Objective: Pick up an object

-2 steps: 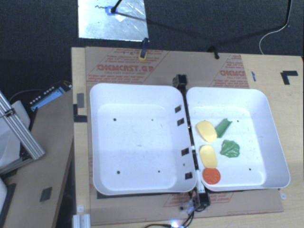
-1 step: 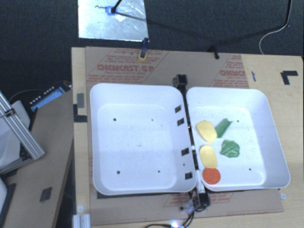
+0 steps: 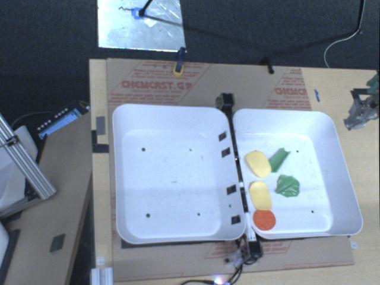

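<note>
1. Far left, the left bin point(image 3: 172, 171) sits bare and white on the tabletop point(image 3: 154, 82), with a few dark dots on its floor.
2. Moving right, a row of black clips point(image 3: 228, 171) marks where the two bins meet.
3. Into the right bin point(image 3: 320, 129), and here is the action: five small pieces bunched at its nine-o'clock side, close against the divide.
4. The upper yellow piece point(image 3: 257, 163) lies nearest the seam. Just beside it at two o'clock is a slim dark green piece point(image 3: 278, 157), tilted.
5. Below, the lower yellow piece point(image 3: 260, 195) sits with the red disc point(image 3: 264, 219) just beside it at six o'clock, and the crumpled green piece point(image 3: 287, 186) at two o'clock from it.
6. Handling call: they look like light toy food, probably smooth and a bit slippery. The yellow ovals look the best bet, taken across the narrow width. The red disc looks flat and close to the wall, so harder to pinch.
7. Far right edge, at three o'clock from the bins, the end effector point(image 3: 361, 113) hangs well apart from the pieces. Whether it is spread or pressed together, I cannot tell.
</note>
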`<state>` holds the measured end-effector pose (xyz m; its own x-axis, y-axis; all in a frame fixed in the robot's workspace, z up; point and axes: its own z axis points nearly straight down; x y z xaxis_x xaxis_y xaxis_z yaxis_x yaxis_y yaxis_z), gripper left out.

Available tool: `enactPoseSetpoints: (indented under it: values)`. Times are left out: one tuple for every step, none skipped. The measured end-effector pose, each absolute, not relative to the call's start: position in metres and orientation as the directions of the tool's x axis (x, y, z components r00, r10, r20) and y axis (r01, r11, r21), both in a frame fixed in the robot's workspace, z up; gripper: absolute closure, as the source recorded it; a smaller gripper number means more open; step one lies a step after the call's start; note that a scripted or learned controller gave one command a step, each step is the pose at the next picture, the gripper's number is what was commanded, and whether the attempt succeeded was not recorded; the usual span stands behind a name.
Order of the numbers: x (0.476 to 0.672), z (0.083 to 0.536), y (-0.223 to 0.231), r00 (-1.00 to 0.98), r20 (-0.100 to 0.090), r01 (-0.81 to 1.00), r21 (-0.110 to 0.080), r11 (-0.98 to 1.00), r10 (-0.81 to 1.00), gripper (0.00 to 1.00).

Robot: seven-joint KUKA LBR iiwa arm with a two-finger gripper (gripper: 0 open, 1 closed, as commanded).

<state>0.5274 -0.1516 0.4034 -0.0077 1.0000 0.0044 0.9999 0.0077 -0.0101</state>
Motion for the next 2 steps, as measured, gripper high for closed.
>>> enactPoseSetpoints:
  values:
    - [0.555, 0.404, -0.209, 0.001, -0.004, 1.0, 0.004, -0.001, 1.0, 1.0]
    - [0.637, 0.433, -0.206, -0.007, -0.005, 1.0, 0.01, 0.007, 1.0, 1.0]
